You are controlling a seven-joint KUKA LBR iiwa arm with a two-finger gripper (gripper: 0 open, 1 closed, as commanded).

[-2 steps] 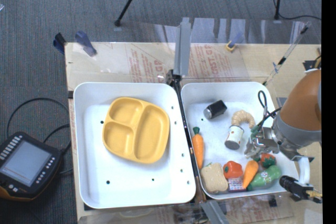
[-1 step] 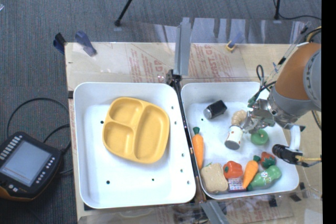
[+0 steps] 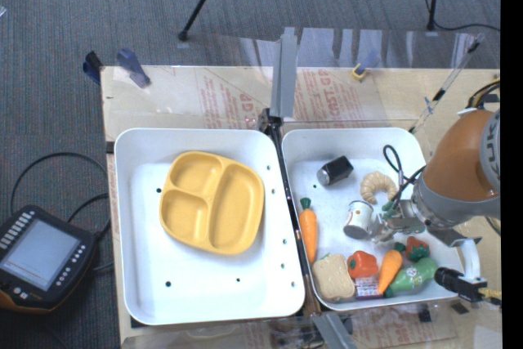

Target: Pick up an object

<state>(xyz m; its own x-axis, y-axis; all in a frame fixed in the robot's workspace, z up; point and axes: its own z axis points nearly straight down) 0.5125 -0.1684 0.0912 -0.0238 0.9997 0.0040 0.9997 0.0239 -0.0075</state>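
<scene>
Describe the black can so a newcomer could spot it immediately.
Look in the right bin, toward its far left corner. The black can lies on its side there, apart from the toy food: the bin's one dark cylinder.

Left bin (image 3: 139, 274): divided plate (image 3: 213, 201) lying in its middle. Right bin (image 3: 327, 145): can (image 3: 335, 170) at rear left; croissant (image 3: 377, 185) to its right; cup (image 3: 358, 219) just before the croissant; carrot (image 3: 308, 231) along the left wall; bread slice (image 3: 332, 276) at front left; second carrot (image 3: 389, 270) right of it.
</scene>
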